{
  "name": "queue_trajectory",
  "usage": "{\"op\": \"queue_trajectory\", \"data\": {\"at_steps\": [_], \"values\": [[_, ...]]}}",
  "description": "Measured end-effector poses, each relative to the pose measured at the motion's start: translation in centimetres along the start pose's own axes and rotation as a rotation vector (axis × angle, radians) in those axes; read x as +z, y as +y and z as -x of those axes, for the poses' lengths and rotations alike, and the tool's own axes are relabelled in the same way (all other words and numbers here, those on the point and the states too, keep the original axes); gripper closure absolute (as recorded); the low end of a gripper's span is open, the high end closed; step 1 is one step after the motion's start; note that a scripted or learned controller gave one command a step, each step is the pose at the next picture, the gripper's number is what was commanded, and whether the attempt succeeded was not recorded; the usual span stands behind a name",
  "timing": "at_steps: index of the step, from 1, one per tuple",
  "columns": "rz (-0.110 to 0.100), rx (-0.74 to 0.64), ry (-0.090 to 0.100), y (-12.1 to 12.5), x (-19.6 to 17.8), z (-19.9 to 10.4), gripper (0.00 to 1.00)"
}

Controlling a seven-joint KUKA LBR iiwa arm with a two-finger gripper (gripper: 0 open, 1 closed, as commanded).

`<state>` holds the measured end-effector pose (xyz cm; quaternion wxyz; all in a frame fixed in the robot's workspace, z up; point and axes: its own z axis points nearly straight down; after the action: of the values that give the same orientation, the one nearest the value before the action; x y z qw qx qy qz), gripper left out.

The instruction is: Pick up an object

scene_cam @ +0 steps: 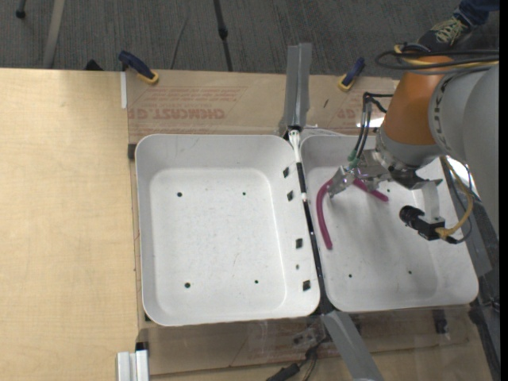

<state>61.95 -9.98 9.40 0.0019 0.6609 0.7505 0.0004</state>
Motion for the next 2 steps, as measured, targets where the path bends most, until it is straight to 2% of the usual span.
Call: {"op": "queue_trajectory", "data": {"at_steps": [1,2], "values": [[-0.002,0.047,-0.001,-1.2,-10.3,7.5,0.0],[-0.004,0.041,0.0,2.2,0.2,3.8,0.0]]}}
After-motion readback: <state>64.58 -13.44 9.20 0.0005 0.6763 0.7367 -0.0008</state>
